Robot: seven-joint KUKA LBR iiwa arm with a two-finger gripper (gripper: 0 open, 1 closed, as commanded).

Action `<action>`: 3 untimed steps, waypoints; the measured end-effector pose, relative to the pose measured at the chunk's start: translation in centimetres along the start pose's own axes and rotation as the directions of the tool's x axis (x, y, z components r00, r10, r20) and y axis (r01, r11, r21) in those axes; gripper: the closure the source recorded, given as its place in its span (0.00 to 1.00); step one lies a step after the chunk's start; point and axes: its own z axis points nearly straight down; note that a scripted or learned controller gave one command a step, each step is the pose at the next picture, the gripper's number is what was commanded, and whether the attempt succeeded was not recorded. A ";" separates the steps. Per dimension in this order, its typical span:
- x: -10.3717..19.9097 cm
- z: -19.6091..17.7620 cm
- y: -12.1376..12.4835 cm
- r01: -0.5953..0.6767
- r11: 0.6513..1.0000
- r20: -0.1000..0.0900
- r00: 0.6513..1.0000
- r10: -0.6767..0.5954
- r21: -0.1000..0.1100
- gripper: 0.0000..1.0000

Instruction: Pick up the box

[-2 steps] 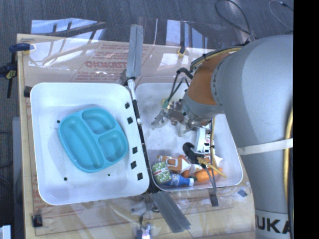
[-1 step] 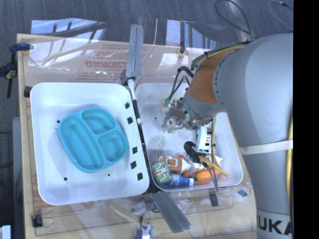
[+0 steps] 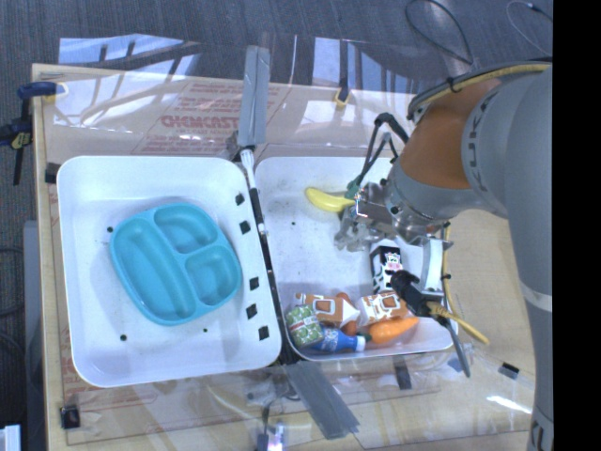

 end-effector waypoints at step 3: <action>3.2 -2.6 -6.3 -0.397 0.918 0.000 0.918 0.397 0.000 1.00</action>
